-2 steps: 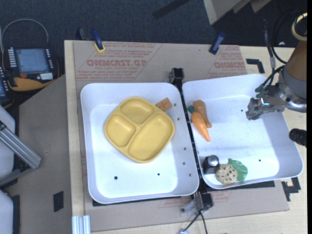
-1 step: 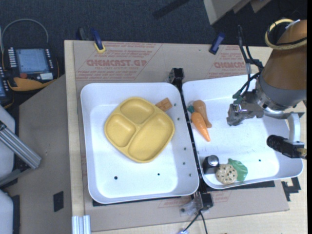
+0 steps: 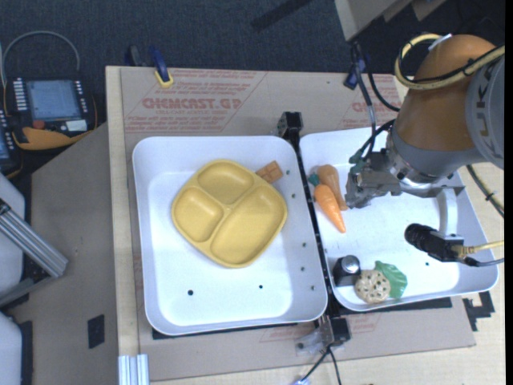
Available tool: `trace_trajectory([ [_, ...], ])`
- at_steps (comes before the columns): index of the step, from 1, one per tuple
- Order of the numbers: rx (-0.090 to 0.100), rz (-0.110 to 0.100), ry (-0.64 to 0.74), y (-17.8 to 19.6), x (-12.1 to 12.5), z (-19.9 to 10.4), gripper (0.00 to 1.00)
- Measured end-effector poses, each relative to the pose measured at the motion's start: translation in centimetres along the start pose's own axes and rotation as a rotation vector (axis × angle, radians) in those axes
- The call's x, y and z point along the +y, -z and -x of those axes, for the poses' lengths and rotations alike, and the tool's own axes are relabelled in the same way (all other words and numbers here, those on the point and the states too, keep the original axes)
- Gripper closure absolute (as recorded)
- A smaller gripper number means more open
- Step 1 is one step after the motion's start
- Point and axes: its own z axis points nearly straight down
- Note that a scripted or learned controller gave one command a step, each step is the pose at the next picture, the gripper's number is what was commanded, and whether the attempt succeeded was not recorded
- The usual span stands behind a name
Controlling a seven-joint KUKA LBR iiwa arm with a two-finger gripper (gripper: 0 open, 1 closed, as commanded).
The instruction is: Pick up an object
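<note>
The carrot [image 3: 329, 200] lies just left of the gripper [image 3: 358, 189] and near the wall between the bins, so a descent slightly off its centre could, I judge, nudge it against that wall or roll it out from under instead of catching it. The gripper hangs low in the right bin [image 3: 385, 147] beside the carrot, with nothing visibly in it. From this angle I cannot tell how wide it stands; the cookie [image 3: 373, 285] and green piece [image 3: 394, 277] lie nearer the camera.

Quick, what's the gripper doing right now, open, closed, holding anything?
Gripper: hangs over the right bin beside the carrot; open or closed cannot be told.
</note>
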Motion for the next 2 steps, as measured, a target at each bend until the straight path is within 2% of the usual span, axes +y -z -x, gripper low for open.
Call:
trace_trajectory([
  [1, -0.001, 0.0, -0.002, -1.1, -0.7, -5.1, 1.0],
  [2, -0.001, 0.005, 0.0, 0.4, -1.1, -10.1, 1.0],
])
